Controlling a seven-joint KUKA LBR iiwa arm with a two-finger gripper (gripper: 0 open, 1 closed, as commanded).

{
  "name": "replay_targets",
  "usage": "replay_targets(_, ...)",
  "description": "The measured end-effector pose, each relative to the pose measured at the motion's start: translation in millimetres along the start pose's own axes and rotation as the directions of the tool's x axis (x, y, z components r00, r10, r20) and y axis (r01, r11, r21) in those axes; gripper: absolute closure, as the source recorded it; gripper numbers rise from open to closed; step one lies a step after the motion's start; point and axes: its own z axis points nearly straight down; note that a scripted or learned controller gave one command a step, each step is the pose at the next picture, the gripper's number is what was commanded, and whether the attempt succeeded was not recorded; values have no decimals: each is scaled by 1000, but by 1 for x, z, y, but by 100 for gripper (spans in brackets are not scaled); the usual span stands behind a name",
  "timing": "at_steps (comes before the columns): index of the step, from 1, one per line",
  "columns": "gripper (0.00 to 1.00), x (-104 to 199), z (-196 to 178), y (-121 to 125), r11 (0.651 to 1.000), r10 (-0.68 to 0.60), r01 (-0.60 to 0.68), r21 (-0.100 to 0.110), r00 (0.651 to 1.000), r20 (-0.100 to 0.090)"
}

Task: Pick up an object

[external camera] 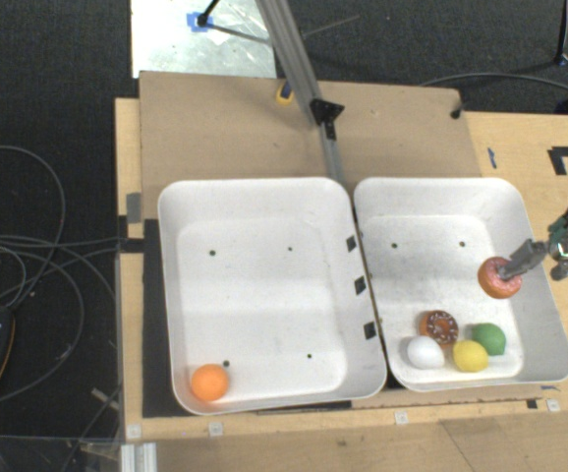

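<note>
Jaws first: you cannot tell from this slanting view whether they are released or clenched, because the gripper [520, 260] shows as one dark tip whose end meets the ring [498, 278].

That ring is the thing to watch. It is a pinkish-orange doughnut shape with a darker middle, over the right side of the right bin [431, 197], close to the right wall. It looks smooth and rounded, probably a light toy. Whether it rests on the floor of the bin or has been raised a little, you cannot say.

My judgement is that you are at the grasp step itself, with the tip on or in the ring and the lift not yet proven. Your next move calls for a slow, straight rise, watching that the ring comes up with the tip and does not tip off or roll towards the wall. A rounded rim may slip if it is pinched off-centre.

Nearer the front of the same bin sits a cluster well apart from the ring: a brown doughnut [439, 326], a white ball [425, 352], a yellow ball [471, 356] and a green ball [490, 338], packed close together. In the left bin [255, 193] an orange ball [209, 383] lies alone at the front left corner.
</note>
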Motion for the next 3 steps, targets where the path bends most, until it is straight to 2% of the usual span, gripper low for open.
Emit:
replay_targets(1, 0, 0, -2, 1, 1000, 0, 0, -4, 1000, 1)
replay_targets(2, 0, -6, 46, -6, 1000, 4, -4, 0, 1000, 0)
replay_targets(3, 0, -5, 109, -7, 1000, 3, -3, 2, 1000, -1)
